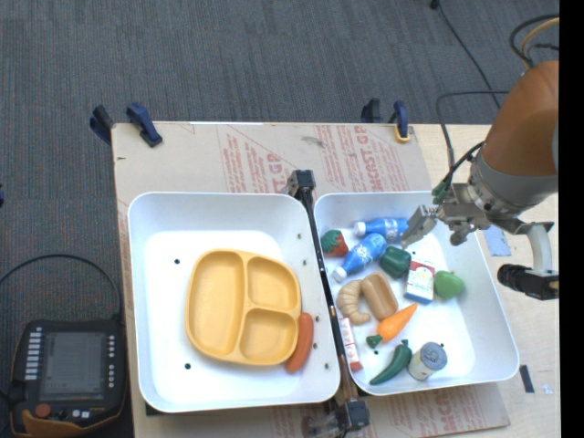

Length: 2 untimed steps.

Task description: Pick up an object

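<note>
My gripper (437,231) hangs over the upper right part of the right bin (488,313), open, with nothing between its fingers. Just to its left lie two blue bottles (380,228) (361,254). Below it sit a dark green piece (395,261), a white and red carton (420,281) and a green fruit (449,286). Lower in the same bin are a strawberry (334,242), a croissant (350,302), a bun (379,295), a carrot (398,321), a green pepper (392,364) and a small can (427,360).
The left bin (155,235) holds a yellow divided plate (245,307) with a sausage (299,343) against its right edge. A red tube (347,340) lies along the right bin's left wall. Clamps (141,121) grip the board's far edge. A pendant (64,372) lies at the lower left.
</note>
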Motion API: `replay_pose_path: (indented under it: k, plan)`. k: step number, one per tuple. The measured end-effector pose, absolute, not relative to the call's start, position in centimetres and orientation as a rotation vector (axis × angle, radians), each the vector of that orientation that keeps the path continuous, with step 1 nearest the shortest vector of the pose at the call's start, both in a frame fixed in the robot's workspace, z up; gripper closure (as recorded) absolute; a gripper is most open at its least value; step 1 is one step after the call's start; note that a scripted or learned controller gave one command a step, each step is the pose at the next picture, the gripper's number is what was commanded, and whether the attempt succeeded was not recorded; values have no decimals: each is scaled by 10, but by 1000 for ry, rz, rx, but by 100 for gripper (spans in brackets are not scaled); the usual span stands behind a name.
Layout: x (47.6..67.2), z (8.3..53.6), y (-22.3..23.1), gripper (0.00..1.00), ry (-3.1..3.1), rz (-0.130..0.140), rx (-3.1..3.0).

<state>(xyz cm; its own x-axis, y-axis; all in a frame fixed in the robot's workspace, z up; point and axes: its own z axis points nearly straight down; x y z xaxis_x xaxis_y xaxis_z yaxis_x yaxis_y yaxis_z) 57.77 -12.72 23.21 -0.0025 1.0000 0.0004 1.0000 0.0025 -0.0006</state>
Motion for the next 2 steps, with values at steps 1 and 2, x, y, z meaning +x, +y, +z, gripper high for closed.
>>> replay_pose_path:
  k: [1,2]
  plan:
    - [621,114,-155,0,-2219,3,-2218]
    - [644,87,-123,0,-2223,1,-2216]
